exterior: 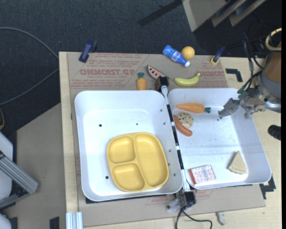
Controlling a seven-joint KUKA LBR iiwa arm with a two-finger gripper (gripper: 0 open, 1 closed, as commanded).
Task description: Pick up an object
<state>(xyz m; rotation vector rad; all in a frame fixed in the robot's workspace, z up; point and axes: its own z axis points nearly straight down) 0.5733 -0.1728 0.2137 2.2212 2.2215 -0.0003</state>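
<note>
Dark blue carpet floor [67, 22] around the bench [53, 147]; grey cable [31, 38] trailing left of it; pale furniture [219, 11] beyond.

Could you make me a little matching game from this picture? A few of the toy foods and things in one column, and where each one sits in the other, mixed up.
Things:
1. yellow tray
2. carrot
3. banana
4. red packet

Places:
A. on the bench behind the bins
B. front edge of the right bin
C. in the left bin
D. back of the right bin, near the divider

Pairs: 1-C, 2-D, 3-A, 4-B
</note>
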